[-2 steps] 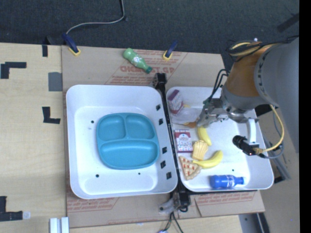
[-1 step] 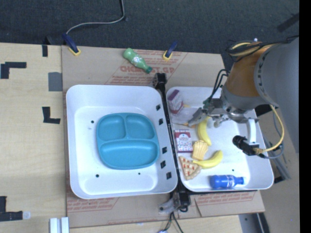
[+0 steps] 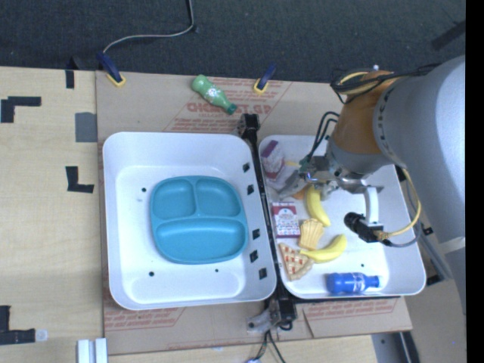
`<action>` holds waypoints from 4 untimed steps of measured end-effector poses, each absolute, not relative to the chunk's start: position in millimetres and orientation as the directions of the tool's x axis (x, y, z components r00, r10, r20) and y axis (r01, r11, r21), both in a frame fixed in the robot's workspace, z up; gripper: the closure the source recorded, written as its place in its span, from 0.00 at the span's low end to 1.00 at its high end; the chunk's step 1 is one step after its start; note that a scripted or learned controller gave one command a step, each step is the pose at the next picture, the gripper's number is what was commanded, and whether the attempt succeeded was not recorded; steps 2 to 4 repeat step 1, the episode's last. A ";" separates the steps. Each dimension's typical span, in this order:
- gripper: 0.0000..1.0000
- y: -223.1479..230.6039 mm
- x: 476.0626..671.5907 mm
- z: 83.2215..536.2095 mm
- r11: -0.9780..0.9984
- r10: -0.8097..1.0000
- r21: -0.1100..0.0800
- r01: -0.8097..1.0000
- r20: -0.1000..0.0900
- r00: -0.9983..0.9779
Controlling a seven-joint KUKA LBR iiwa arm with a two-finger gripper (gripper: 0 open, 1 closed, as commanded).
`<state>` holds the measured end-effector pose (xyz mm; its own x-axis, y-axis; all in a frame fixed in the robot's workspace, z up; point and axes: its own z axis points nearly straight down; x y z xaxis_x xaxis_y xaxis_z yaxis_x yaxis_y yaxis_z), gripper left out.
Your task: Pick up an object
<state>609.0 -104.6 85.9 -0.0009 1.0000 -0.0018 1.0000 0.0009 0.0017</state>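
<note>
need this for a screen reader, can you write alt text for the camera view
A grey robot arm reaches from the right over the right white bin, which holds two bananas, a blue bottle and small toy foods. The left bin holds a blue divided plate; a green bottle lies outside.

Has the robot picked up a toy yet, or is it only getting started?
Done: the arm has reached the right bin. In hand: the end effector sits low above the banana. Left: a lift; the banana, the blue bottle and the pizza slice all lie in the bin.
</note>
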 end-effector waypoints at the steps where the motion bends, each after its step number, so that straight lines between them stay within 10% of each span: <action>1: 1.00 -105.1 609.1 95.5 0.001 1.000 0.001 1.000 -0.002 -0.001; 4: 1.00 -105.1 609.1 95.5 0.001 1.000 0.001 1.000 -0.002 -0.001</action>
